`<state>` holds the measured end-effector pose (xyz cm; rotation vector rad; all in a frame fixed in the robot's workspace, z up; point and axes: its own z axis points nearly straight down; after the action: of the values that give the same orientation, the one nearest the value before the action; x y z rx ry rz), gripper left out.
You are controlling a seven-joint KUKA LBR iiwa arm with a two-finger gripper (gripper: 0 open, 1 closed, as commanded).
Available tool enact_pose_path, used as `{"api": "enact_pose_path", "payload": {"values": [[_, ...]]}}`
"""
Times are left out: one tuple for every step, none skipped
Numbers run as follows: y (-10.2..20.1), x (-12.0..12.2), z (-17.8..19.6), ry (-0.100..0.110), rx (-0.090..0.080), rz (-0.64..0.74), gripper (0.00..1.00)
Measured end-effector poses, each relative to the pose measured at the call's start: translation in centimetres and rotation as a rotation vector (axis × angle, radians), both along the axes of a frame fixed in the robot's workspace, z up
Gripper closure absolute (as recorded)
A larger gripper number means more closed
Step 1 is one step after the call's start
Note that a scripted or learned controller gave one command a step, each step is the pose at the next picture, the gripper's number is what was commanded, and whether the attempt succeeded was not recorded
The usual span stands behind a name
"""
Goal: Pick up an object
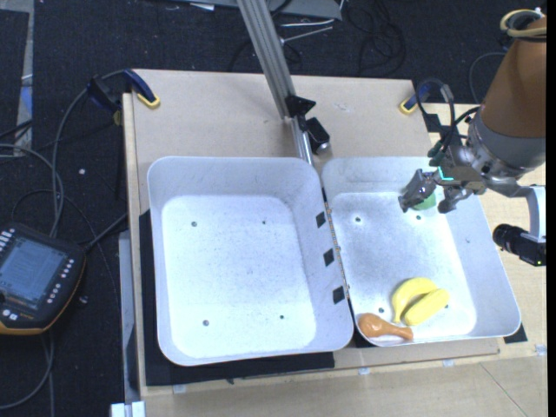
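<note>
Nearest the lens, at the front edge of the right-hand shallow white bin [486,259], lies a small orange spoon-shaped plastic piece [383,327], its rounded end to the left and its short handle pointing right. Just behind it, touching or nearly so, sits a yellow plastic banana bunch [418,301], two plump curved fingers side by side, glossy and tilted toward the front right corner. Both rest well apart from the gripper, with bare speckled bin floor between them.

To the left stands the second shallow white bin [174,233], its floor dotted with a few dark marks. Three small black clips [331,257] sit along the seam where the two bins meet. A slanted grey aluminium bar [271,50] runs down from the top of the view to the rear of that seam. Off the bench at far left lies a dark handheld control pendant [30,272] with trailing cables.

Toward the rear of the right bin, a small green object [424,201] shows right at the gripper [427,194], partly hidden by the dark fingers; whether it is actually clamped between them cannot be told. The grey arm [512,120] reaches in from the right, its orange band high at the upper right corner, the wrist angled down and leftward over the bin's back half.
</note>
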<state>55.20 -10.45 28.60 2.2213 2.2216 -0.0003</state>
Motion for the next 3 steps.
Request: {"api": "enact_pose_path", "payload": {"values": [[0.0, 0.0, 0.0, 0.000, 0.000, 0.000, 0.00], [0.6, 0.2, -4.4, 0.004, 0.000, 0.001, 0.00], [0.2, 0.7, -8.9, 0.004, 0.000, 0.000, 0.00]]}}
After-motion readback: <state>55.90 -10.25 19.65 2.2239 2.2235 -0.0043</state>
